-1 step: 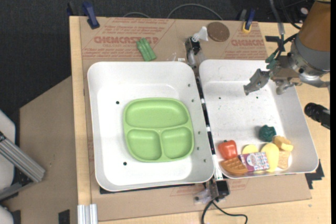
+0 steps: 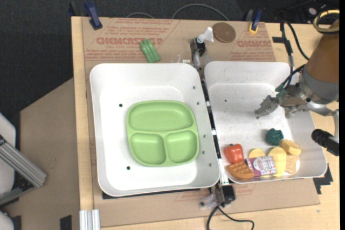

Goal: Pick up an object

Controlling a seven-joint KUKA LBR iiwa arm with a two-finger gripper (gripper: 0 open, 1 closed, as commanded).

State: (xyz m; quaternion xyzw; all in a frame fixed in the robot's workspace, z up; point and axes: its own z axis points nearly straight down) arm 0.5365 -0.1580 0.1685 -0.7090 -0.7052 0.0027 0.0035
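A cardboard-covered wooden counter (image 2: pixel 178 29) is seen bearing two shallow white plastic bins. In the left bin (image 2: pixel 108 116) a light green, three-compartment plastic tray (image 2: pixel 161 132) is laid flat. In the right bin (image 2: pixel 242 75) small toy foods are clustered at the near edge: a red pepper (image 2: pixel 234 153), an orange waffle-like piece (image 2: pixel 240 171), yellow pieces (image 2: pixel 280 159) and a dark green item (image 2: pixel 275 136). The grey two-finger gripper (image 2: pixel 265 109) is positioned above the bare bin floor, apart from the toys; nothing is seen between its fingers, though whether they are open cannot be told.
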